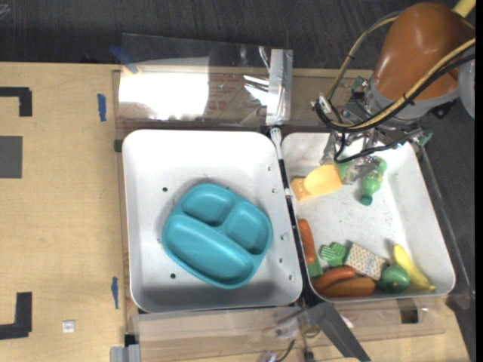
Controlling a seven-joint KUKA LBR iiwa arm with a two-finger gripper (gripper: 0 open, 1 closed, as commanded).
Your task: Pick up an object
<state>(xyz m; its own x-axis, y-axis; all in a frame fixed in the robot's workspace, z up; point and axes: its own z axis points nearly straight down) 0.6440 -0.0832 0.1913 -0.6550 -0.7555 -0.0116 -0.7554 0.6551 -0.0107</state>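
Note:
My gripper point(353, 159) hangs low over the far end of the right bin point(434, 202), under the grey wrist with its orange band point(419, 40) and a tangle of cables. Just left of and below the gripper lies a yellow and orange toy point(320, 181). A green toy point(370, 178) lies directly under the gripper's right side, partly hidden by it. I see nothing held in the gripper.
The left bin point(143, 157) holds a teal divided plate point(217, 234). At the near end of the right bin lie an orange carrot point(306, 240), a green piece point(332, 253), a waffle point(366, 261), a banana point(411, 268), sausages point(349, 285) and a green pepper point(394, 278).

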